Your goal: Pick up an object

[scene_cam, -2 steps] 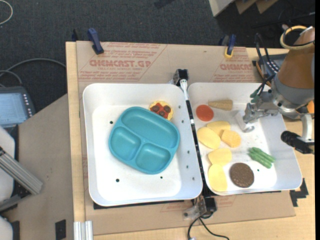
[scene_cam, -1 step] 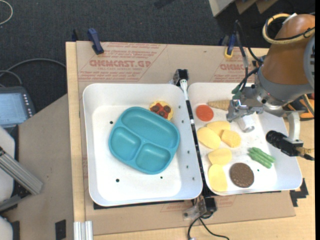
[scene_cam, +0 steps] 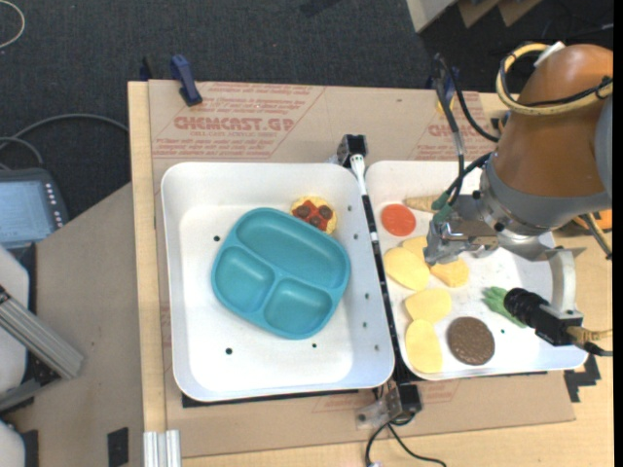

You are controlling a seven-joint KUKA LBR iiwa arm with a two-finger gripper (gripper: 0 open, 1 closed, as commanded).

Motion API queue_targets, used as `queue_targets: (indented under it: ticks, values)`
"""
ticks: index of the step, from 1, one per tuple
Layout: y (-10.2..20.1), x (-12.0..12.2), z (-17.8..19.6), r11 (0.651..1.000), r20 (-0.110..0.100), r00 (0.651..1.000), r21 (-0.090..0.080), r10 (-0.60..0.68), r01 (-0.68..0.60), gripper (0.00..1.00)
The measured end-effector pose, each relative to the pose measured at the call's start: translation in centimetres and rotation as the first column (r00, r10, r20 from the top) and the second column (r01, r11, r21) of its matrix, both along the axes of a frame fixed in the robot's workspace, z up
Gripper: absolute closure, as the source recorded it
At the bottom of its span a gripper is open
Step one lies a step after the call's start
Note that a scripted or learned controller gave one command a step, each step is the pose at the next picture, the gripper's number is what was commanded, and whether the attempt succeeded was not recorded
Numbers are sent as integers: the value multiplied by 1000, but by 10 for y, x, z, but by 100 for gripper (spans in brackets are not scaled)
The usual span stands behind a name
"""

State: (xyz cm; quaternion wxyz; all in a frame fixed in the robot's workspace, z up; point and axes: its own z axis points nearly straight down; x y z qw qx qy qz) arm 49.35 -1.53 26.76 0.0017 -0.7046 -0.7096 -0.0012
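Observation:
My gripper (scene_cam: 443, 251) hangs low over the right bin (scene_cam: 389, 178), just above a cluster of pale yellow food pieces (scene_cam: 409, 269). An orange-yellow piece (scene_cam: 452, 274) lies right beneath its tip. An orange-red slice (scene_cam: 397, 220) sits to the left of the gripper. A brown round cookie (scene_cam: 471, 340) lies near the bin's front, with two more yellow pieces (scene_cam: 424, 327) beside it. A green item (scene_cam: 496, 300) peeks out to the right of them. The wrist hides the fingers.
The left bin (scene_cam: 185, 290) holds a teal divided plate (scene_cam: 280, 272) and a small pastry with red topping (scene_cam: 313, 214) behind it. A black ridge (scene_cam: 368, 232) separates the bins. The arm's orange and grey body covers the right bin's far right side.

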Motion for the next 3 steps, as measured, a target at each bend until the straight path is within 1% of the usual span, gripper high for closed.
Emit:
queue_targets:
  ticks: [1, 2, 3]
  values:
    - [24, -16, -40, 1000, -7, 1000, -2, -5, 4, 100]
    - [79, 19, 36, 1000, 11, 1000, -1, 1, -1, 100]
    - [106, -15, 83, 1000, 7, 1000, -1, -2, 2, 100]
